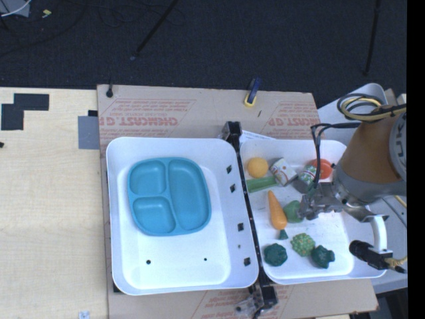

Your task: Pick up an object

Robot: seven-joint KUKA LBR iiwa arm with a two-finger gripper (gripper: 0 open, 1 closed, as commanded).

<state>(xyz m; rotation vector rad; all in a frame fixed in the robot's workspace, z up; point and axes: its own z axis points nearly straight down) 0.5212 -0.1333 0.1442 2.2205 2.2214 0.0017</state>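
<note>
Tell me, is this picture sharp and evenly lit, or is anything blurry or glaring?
Camera view: soft and slightly grainy overall; the glossy white plastic left bin is bright but not blown out; the blue three-compartment plastic tray shows faint sheen; small items near the dark metal claw blur together; the background above the bench is dim.

The arm (pixel 382 158) is grey, with a broad orange-brown band above the wrist, a loop of black and yellow cables over its top (near the upper right), and dark metal parts at the gripper (pixel 311 205).
</note>
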